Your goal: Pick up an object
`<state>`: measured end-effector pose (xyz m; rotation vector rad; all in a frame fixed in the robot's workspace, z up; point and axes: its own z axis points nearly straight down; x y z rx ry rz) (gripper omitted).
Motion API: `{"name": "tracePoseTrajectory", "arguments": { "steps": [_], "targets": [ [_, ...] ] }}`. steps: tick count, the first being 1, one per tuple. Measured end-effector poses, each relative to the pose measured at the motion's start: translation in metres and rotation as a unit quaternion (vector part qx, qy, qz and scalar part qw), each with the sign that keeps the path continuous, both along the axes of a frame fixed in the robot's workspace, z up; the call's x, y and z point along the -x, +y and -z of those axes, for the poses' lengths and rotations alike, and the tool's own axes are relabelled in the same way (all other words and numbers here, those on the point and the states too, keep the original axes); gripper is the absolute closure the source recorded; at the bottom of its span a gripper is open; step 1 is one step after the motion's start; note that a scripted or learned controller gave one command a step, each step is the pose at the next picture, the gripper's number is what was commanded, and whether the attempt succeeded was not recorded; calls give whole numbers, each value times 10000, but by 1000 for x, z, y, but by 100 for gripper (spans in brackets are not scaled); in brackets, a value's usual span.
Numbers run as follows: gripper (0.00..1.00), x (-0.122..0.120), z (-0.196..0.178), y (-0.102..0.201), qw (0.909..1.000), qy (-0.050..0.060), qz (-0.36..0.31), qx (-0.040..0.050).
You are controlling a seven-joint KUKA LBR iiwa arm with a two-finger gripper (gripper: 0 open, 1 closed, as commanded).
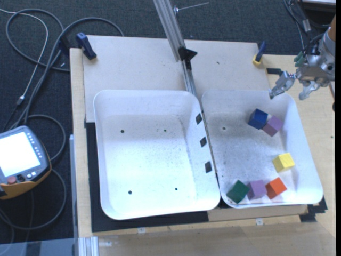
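Gripper, fingers spread, above the right bin's far right corner. Inside: blue cube touching a purple cube; yellow cube by the right wall; green, purple, orange cubes along the near edge.

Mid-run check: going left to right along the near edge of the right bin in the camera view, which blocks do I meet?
Green block → light purple block → orange block. The yellow block lies a little farther back, overlapping the orange one in left-right position, so I leave it out of the order.
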<state>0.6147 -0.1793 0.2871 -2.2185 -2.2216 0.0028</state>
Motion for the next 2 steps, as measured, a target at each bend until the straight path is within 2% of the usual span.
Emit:
{"name": "tracePoseTrajectory", "arguments": {
  "steps": [1,2],
  "targets": [
    [0,-63,193,-17,10000,13,1,-4],
    [0,-28,187,18,10000,11,-4,-10]
  ]
}}
